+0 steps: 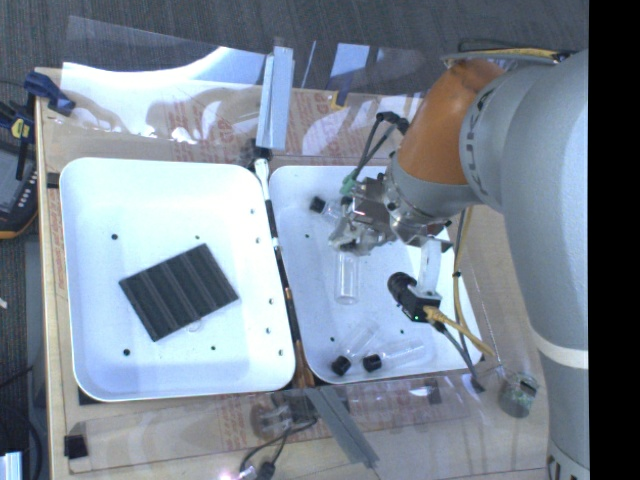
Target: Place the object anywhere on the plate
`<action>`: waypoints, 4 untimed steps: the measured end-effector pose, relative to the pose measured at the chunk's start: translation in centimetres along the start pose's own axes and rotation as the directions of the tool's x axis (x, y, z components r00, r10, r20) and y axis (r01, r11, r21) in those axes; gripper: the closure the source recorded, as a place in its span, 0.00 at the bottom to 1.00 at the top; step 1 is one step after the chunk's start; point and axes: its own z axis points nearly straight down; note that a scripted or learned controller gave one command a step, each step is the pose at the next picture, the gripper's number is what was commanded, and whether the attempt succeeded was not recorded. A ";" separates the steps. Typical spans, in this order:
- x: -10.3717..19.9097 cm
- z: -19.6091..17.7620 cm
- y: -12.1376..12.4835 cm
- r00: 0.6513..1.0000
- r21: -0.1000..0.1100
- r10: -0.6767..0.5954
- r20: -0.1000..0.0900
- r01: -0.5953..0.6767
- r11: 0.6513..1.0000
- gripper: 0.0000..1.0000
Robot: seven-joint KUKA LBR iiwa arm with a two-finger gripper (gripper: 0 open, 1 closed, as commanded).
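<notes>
— Right of the plate, across the wall between the two bins, what is sitting in the right bin?

— A clear tube is lying there on the white floor, well apart from the plate and pointing roughly up and down in the camera view. It is not touching the plate at all; the divider is standing between them.

— And the arm?

— The grey arm with its orange band is reaching in from the side far from the plate. Its gripper is hanging over the right bin, just beyond the tube's upper end as seen from above.

— Is the claw gripping the tube?

— I cannot tell whether it is released or clenched; the metal parts are blurring together, and the tube is glassy. I am not seeing the tube caught in it.

— How is the plate itself lying?

— It is resting flat in the left bin, a dark ribbed rectangle turned at a slant, with bare white floor showing all around it.

— Anything else on the tube's side?

— A small black cube is sitting between the plate and the gripper, near the divider. Two more black cubes are lying at the near edge of the right bin, lower than the plate's bottom corner, with some further clear pieces just beside them.
</notes>
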 end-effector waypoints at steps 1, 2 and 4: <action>12.9 0.7 1.1 0.994 -0.001 -0.112 0.002 0.112 0.994 1.00; 16.0 2.0 6.1 0.997 -0.002 0.081 0.002 -0.081 0.997 1.00; 27.5 -17.8 0.2 0.982 -0.004 0.186 0.001 -0.186 0.982 1.00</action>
